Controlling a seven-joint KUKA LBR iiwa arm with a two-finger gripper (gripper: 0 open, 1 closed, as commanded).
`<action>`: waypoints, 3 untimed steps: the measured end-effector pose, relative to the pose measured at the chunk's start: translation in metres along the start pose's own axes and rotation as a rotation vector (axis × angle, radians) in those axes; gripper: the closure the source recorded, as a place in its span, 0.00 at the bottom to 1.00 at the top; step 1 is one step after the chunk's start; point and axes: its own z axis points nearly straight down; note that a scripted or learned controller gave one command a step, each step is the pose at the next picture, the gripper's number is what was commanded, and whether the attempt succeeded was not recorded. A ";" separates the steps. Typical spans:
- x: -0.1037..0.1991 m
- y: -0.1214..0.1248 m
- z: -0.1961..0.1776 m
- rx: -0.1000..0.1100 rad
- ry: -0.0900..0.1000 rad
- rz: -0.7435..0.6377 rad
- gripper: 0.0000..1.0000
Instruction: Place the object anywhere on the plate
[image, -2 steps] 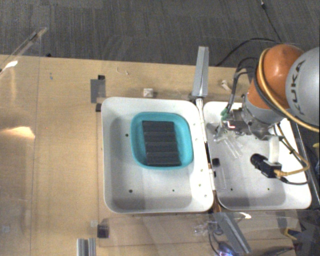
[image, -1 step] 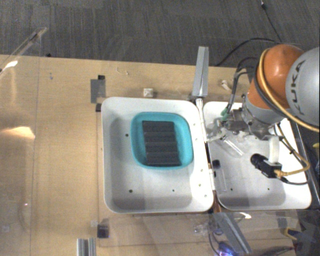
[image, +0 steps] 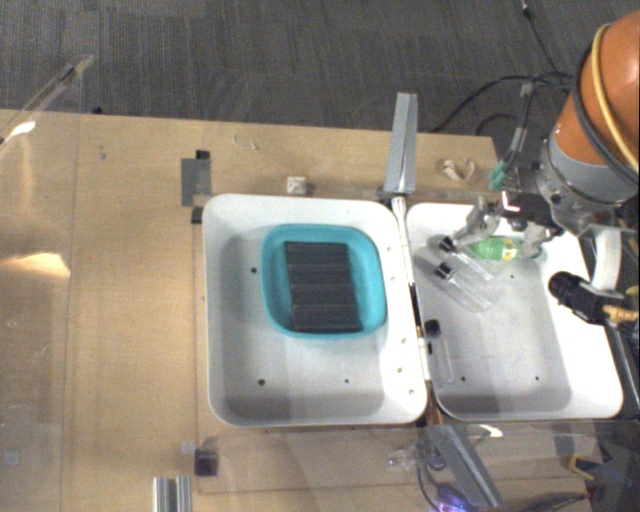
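green object (image: 492, 249) lies in the right bin (image: 520, 380), upper part of it, right of frame centre. it sits just under the gripper (image: 452, 256). the black fingertips (image: 443, 268) stand apart, pointing toward the bin's left wall, beside the object rather than around it; nothing seen clamped between them. a clear plastic piece (image: 470, 288) lies just below the fingers. teal plate (image: 372, 285) rests in the left bin (image: 232, 330), mid-frame, with a dark ribbed block (image: 320, 287) on it. grey-and-orange arm (image: 600, 110) enters from upper right. wooden bench (image: 100, 300) all round.
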 end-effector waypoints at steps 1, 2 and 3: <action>-0.009 -0.054 -0.086 0.001 0.000 0.171 0.00; -0.076 -0.030 -0.097 0.004 -0.003 0.549 0.00; -0.131 -0.041 -0.086 0.005 -0.005 0.973 0.00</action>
